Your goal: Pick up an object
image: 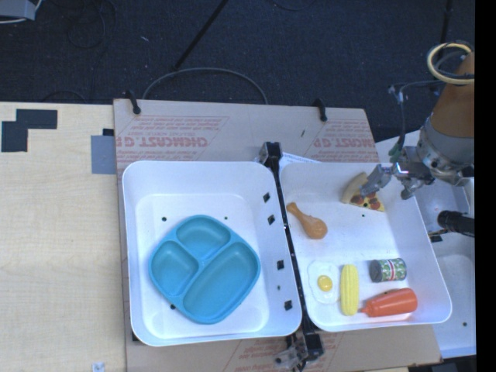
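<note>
The right bin point(431, 248) holds several toy foods. A pizza slice point(362, 191) lies near its far right corner, and a tan drumstick point(308, 222) lies left of the middle. A fried egg point(324, 282), a corn cob point(349, 288), a small can point(387, 270) and an orange carrot point(390, 303) lie along the near side. My gripper point(392, 183) hangs over the bin's far right corner, just right of the pizza slice. Its fingers stand apart with nothing between them.
The left bin point(139, 208) holds a blue divided plate point(204, 267). A black divider point(280, 239) runs between the bins. Cardboard point(201, 134) lies under both. The arm's grey body point(449, 126) stands beyond the right bin's far right corner.
</note>
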You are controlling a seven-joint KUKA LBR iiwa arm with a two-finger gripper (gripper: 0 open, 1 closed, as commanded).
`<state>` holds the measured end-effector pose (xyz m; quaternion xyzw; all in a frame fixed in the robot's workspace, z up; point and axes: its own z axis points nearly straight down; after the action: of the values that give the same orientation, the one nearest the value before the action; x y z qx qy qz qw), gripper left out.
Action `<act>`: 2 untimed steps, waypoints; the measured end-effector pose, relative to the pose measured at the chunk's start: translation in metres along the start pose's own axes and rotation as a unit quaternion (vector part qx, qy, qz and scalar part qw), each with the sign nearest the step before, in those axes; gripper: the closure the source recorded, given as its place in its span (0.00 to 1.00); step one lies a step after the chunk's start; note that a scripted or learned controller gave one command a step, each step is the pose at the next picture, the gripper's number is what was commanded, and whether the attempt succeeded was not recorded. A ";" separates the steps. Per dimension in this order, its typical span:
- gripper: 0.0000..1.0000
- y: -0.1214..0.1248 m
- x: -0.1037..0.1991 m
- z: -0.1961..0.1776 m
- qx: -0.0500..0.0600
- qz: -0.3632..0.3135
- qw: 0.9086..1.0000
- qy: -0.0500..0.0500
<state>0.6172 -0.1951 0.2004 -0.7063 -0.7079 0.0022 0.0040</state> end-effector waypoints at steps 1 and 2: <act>0.00 0.003 0.009 0.059 0.001 0.000 1.000 0.000; 0.00 0.002 0.010 0.114 0.000 0.001 1.000 0.000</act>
<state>0.6187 -0.1849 0.0859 -0.7067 -0.7075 0.0023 0.0043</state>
